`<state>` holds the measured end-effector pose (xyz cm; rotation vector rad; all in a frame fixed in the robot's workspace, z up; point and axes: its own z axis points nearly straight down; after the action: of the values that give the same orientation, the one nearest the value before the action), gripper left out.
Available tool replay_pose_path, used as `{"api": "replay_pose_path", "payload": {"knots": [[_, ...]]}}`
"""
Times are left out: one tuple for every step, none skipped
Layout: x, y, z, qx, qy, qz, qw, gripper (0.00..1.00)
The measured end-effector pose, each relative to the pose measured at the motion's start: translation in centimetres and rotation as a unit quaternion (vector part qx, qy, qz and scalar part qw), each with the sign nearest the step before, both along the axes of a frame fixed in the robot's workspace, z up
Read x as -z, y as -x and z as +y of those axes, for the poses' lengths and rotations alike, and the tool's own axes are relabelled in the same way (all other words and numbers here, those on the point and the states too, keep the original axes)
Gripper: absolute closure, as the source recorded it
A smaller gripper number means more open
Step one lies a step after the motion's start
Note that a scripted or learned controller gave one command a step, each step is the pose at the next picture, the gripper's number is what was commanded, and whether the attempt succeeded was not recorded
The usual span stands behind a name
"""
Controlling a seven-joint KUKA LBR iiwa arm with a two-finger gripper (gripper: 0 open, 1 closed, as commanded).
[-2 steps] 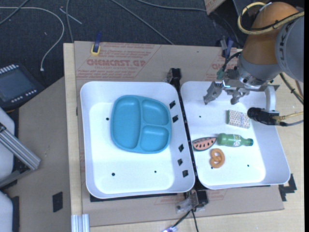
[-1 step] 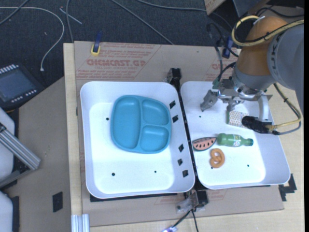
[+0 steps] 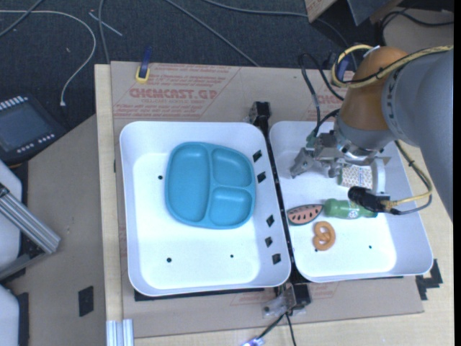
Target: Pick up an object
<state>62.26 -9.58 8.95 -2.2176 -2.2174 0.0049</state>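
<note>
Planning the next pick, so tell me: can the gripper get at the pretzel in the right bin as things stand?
Probably yes. The pretzel lies apart from the watermelon slice and green bottle, open from above, and the gripper hangs over that same bin.

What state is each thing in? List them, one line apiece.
Blue divided plate: lies flat in the left bin, right way up.
Watermelon slice: lies flat in the right bin.
Green bottle: lies on its side, beside the slice.
Pretzel: lies flat, just below those two.
Gripper: low over the right bin, above the toys; nothing visibly held.
</note>
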Motion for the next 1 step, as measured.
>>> {"api": "replay_pose_path", "payload": {"knots": [[-1.46,-0.18,-0.01,0.000,0.0002,-0.003,1.0000,1.00]]}}
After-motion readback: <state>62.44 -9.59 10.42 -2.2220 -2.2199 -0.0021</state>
